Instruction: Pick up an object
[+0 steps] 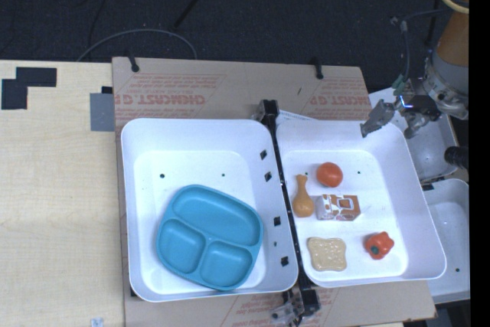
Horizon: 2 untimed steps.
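Inside the right bin (417, 188) we found five small objects: a red tomato (330, 174), a tan gourd (303, 197), a brown-and-white carton (338, 207), a pale toast slice (327, 253) and a red pepper (378, 244). Well above them, over the bin's far right corner, the gripper (392, 119) hung with fingers spread, holding nothing. We saw a blue divided plate (209, 237) in the left bin (145, 142).

My arm (458, 34) runs off the right edge above the right bin (417, 188) — the small brown-and-white packet (338, 207) there stays unreadable.
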Available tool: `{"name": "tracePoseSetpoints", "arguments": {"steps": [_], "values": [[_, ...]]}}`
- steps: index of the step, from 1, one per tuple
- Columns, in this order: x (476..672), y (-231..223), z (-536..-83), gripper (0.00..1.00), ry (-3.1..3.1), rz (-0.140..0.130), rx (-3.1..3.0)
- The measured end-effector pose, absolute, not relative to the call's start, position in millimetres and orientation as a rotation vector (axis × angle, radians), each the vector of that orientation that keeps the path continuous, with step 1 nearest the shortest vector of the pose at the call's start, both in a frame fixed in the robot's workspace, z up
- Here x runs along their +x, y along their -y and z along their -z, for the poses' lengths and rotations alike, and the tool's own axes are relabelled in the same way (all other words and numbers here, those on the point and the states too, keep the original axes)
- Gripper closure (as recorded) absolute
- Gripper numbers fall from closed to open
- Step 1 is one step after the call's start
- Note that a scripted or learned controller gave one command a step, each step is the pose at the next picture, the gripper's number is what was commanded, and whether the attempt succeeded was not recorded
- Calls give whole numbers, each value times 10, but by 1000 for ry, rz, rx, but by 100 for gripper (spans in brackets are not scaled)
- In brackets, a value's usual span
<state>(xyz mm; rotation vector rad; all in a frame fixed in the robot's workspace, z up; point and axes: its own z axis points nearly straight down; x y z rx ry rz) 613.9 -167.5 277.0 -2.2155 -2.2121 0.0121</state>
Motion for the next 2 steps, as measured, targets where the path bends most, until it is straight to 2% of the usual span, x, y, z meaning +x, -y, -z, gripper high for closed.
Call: {"name": "tracePoseSetpoints", "arguments": {"steps": [1, 2], "values": [[6158, 1674, -2841, 0, 2222, -1, -2221], [6120, 1614, -2385, 0, 2216, -6, -2218]]}}
